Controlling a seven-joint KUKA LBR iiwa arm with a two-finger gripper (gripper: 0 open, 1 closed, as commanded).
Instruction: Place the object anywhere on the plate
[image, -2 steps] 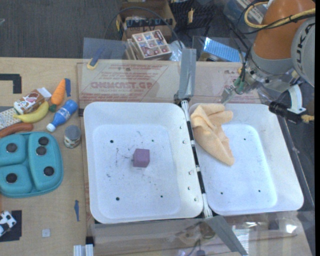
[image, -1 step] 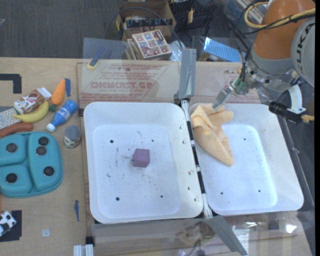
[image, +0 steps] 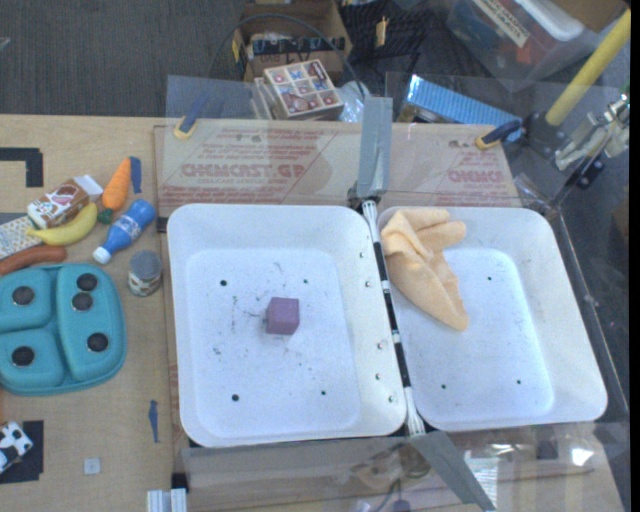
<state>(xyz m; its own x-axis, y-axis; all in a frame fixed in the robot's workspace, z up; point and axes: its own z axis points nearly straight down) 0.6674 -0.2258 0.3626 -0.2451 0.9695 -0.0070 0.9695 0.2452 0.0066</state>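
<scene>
Two shallow bins sit side by side on a bench. A small block (image: 282, 316) lies near the middle of the left bin (image: 200, 400). A crumpled cloth (image: 428, 262) lies in the right bin (image: 560, 390), against its left wall, toward the back. Left of the bins rest a compartment tray (image: 60, 325), a can (image: 145, 272), a bottle (image: 125, 229), a banana (image: 62, 228) and a carrot (image: 118, 184).

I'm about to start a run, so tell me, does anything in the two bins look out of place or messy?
The yellow cloth lies crumpled against the right bin's near-left wall, not spread flat. The left bin floor has dark specks and scuff marks around the purple block, which sits slightly turned. Nothing looks spilled or broken.
</scene>
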